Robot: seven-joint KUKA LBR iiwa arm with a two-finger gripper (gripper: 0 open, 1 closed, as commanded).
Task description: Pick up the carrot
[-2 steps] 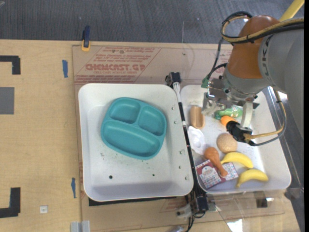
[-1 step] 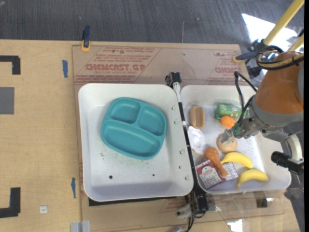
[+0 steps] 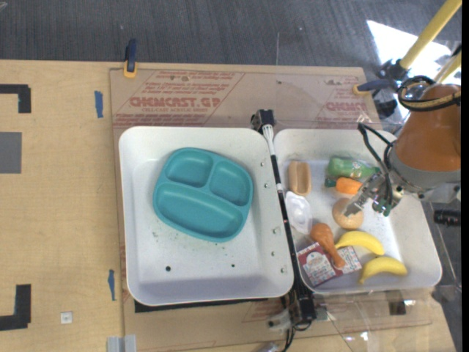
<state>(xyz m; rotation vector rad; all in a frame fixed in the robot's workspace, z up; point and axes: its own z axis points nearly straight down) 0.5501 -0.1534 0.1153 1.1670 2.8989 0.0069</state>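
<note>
Two bananas (image 3: 372, 255) lay nearest the lens, at the front of the right bin (image 3: 429, 251), one curved above the other, with a small red and white packet (image 3: 316, 264) just to their left against the bin's front left corner. Behind the packet rested a toy chicken drumstick (image 3: 324, 238), and beyond it a whitish crumpled piece (image 3: 298, 208) and a tan hot-dog bun (image 3: 298, 176) standing near the divider between the bins. Further right sat a round bread roll (image 3: 346, 213), and directly behind it the carrot (image 3: 349, 185), orange with its green leafy top (image 3: 350, 169) toward the back wall. The carrot lay on the bin floor, free of the fingers. The gripper (image 3: 372, 198) hung just to the right of the carrot and above the roll's right side, its fingers parted with nothing between them, carried by the grey arm with its orange band (image 3: 432, 134) reaching in from the right. The left bin (image 3: 139, 218) held a teal divided plate (image 3: 203, 193), set at a slight angle near its middle
</note>
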